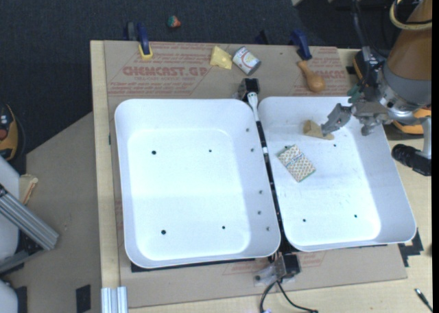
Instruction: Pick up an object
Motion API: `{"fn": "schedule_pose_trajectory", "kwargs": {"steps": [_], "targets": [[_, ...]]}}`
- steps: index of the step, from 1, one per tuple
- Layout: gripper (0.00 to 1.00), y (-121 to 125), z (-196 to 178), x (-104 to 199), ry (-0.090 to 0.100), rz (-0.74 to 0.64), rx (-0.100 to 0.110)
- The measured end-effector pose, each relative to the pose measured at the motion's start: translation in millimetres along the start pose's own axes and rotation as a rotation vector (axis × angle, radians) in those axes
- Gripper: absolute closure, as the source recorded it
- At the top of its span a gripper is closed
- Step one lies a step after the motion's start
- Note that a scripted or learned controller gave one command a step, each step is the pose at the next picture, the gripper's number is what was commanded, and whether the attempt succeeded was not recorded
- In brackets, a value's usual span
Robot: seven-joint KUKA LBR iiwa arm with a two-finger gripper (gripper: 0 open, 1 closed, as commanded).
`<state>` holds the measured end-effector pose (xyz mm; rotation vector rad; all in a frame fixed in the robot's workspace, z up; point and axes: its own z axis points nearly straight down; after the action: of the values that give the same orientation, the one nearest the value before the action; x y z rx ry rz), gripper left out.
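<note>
We see the counter (pixel 171 71) carrying two white bins: the left bin (pixel 185 181) and the right bin (pixel 343 188). The arm (pixel 411 58) reaches over the right bin's far edge. Its hand (pixel 334 121) hangs just beside a small tan block (pixel 314 128); we cannot tell whether it is clenched or released. Nearer the bin's middle lies a patterned packet (pixel 296 163).

L bin (pixel 137 133) open; R bin (pixel 370 195): tan block (pixel 313 128), patterned pad (pixel 296 163) obstruct.
</note>
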<state>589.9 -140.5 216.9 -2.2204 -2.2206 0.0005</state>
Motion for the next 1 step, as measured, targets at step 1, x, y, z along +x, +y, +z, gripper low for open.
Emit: {"fn": "schedule_pose_trajectory", "kwargs": {"steps": [1], "targets": [[0.00, -9.7, -229.5, 29.4, -0.004, -0.004, -0.022]]}}
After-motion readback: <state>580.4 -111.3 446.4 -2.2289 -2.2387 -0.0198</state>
